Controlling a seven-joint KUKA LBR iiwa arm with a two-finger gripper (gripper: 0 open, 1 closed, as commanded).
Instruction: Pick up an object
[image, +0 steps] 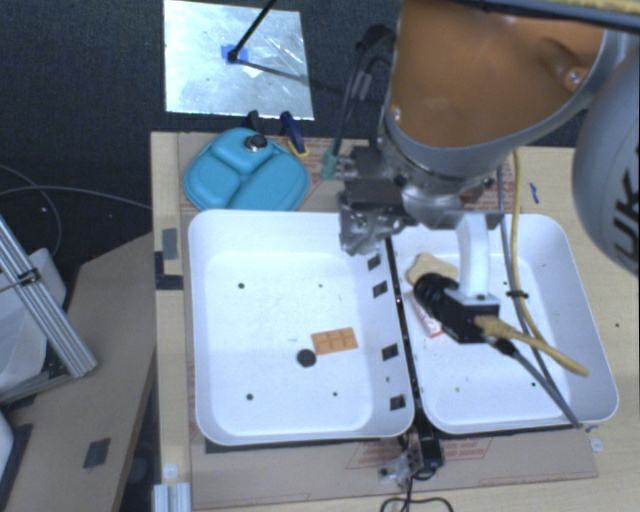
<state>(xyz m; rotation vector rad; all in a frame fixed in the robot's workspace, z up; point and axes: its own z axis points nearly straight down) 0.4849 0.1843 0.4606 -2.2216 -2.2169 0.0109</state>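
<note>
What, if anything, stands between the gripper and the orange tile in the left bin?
Nothing visible. The gripper hangs over the far right corner of the left bin; bare floor runs from there to the orange tile. The small black disc lies beyond the tile.

The arm (480, 90) is cut off by the top and right edges, and its bulk hides the far rim of the right bin (555, 280). The hand (363, 238) is a grey blur over the far end of the rims where the bins meet. Near that bin's far-left corner, a tan thing (430, 267) and a red-and-white thing (430, 322) are partly covered by the robot. The dark round speck (306, 358) in the left bin (250, 320) is too small to identify.
</note>
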